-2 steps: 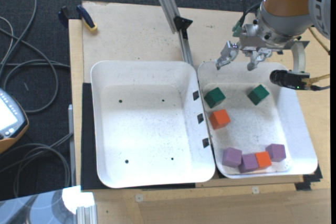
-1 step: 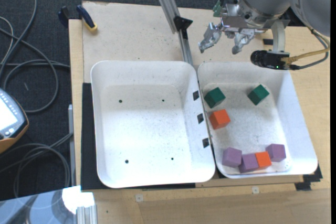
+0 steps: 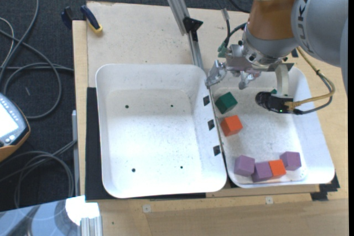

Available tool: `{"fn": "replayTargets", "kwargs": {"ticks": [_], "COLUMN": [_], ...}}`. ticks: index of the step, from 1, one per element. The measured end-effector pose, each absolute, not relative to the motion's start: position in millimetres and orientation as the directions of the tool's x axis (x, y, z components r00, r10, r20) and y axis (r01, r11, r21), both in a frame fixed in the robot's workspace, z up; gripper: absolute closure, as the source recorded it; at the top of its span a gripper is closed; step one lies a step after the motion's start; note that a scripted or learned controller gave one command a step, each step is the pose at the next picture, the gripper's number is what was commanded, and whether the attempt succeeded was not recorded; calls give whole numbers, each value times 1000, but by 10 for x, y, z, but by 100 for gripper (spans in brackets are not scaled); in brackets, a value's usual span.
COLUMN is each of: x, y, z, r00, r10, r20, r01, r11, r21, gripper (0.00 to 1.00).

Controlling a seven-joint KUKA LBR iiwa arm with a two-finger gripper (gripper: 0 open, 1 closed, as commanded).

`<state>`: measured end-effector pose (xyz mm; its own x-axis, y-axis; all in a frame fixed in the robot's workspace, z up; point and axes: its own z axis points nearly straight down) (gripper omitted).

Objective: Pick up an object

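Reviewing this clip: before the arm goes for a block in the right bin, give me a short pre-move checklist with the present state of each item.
1. Hand empty: ok, nothing between its fingers, which stand apart.
2. Target close: ok, the green cube lies just below the hand in the right white bin.
3. Green cube free of neighbours: ok, a gap separates it from the orange cube.
4. Room beside the wall: not ok, the green cube sits close to the divider between the bins.
5. Corner cluster graspable: not ok, the purple cubes and small orange block touch one another.
6. Hand centred over the green cube: cannot tell from this slanted view.
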<state>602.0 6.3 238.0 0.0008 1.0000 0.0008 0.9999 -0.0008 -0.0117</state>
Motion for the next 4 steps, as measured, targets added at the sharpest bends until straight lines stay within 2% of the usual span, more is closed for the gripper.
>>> {"fn": "replayTargets", "kwargs": {"ticks": [1,2,3,4], "x": [5571,5360,4834,4805], "y": [-485,-1529,-1946,-1224], "z": [2878,2519,3621,2865], "r00": [6,9,4,-7], "r10": [1000,1000,1000,1000], "r20": [-1,-2,-5,5], "r01": [1000,1000,1000,1000], "r11": [-6,-9,-4,7], "r21": [1,-5,11,-8], "gripper": [0,0,0,0]}}
